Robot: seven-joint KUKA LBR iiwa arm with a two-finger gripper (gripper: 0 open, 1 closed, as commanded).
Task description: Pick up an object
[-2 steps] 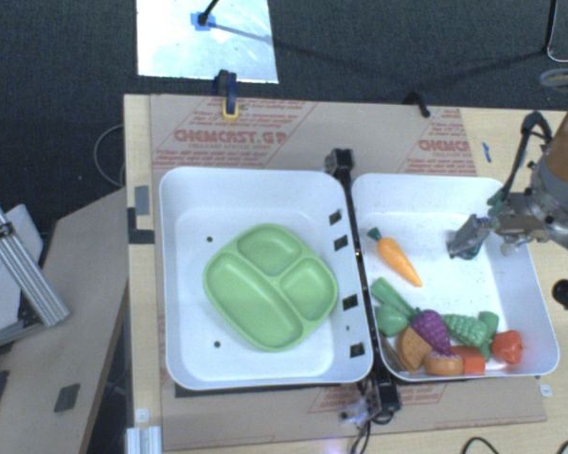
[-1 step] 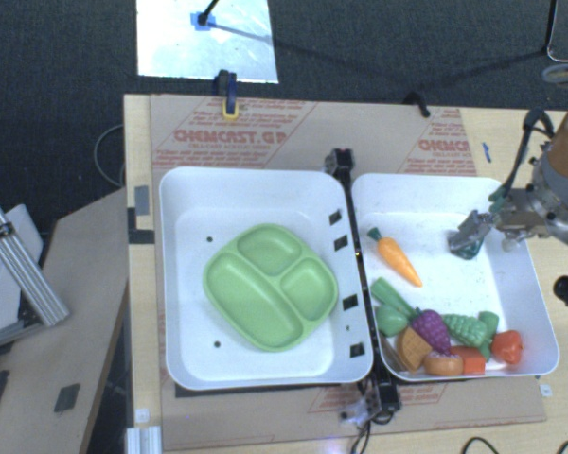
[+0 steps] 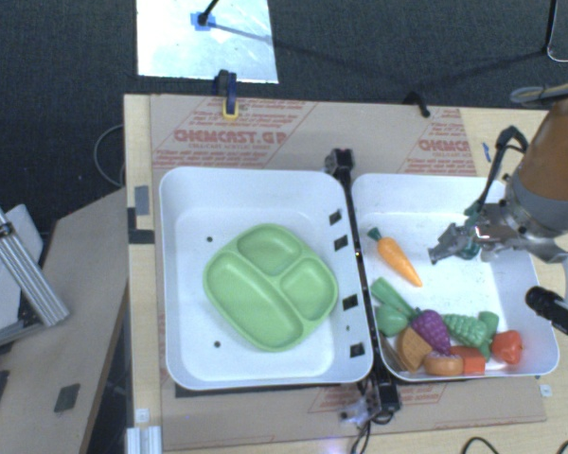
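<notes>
We see the gripper (image 3: pixel 452 245) poised over the right bin (image 3: pixel 535 282), its grip unreadable from here, just beside a toy carrot (image 3: pixel 398 260); the left bin (image 3: pixel 185 282) holds a green tray (image 3: pixel 270 287).

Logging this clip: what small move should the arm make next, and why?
Probably shift the hand left and down toward the carrot. It hovers in the right bin with nothing between its fingers, and the carrot lies apart from the heaped toys.
</notes>
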